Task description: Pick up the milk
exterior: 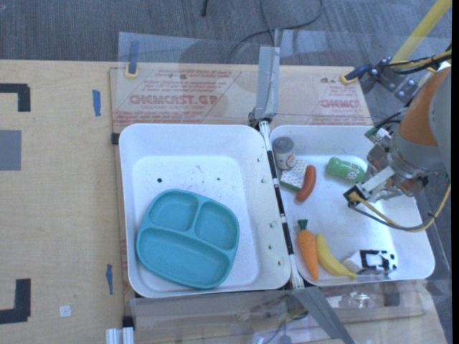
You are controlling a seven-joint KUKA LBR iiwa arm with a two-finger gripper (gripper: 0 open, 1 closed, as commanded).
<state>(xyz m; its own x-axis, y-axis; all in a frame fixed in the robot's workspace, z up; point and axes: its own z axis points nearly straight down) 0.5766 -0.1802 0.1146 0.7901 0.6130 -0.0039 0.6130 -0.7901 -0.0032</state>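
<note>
The milk point(377, 261) is a small black-and-white carton lying in the front right corner of the right bin point(358, 136). My gripper point(399, 180) hangs over the right side of that bin, well behind the milk and apart from it. The grey arm with its orange band point(423, 120) comes in from the right edge. Nothing shows between the fingers.
In the right bin lie a grey can point(283, 151), a red sausage point(308, 182), a green object point(346, 168), a carrot point(308, 252) and a banana point(332, 258) just left of the milk. The left bin point(143, 149) holds a teal divided plate point(188, 238).
</note>
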